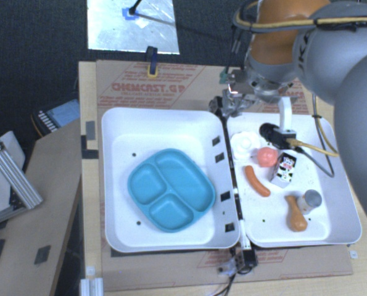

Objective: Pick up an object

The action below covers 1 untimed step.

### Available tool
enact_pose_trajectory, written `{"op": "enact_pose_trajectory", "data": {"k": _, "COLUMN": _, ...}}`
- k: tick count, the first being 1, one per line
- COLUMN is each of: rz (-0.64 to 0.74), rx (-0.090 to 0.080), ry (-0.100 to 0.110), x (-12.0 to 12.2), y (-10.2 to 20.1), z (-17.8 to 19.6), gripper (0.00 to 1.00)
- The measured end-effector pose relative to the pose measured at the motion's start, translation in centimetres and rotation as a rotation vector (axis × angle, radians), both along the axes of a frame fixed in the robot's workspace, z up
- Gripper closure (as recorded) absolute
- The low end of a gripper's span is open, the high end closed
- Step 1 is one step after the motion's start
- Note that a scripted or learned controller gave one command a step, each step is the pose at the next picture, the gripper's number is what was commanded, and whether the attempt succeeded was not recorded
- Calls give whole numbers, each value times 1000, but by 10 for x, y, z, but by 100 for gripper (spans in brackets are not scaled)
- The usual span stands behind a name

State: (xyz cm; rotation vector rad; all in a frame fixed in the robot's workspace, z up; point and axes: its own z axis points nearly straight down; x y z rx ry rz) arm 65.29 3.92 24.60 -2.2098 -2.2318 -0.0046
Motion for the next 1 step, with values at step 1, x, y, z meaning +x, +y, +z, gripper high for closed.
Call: {"op": "enact_pose_trajectory", "data": {"k": 1, "rz": 0, "rx": 0, "ry": 2, "x": -2, "y": 54, "z": -25, "gripper": 100}}
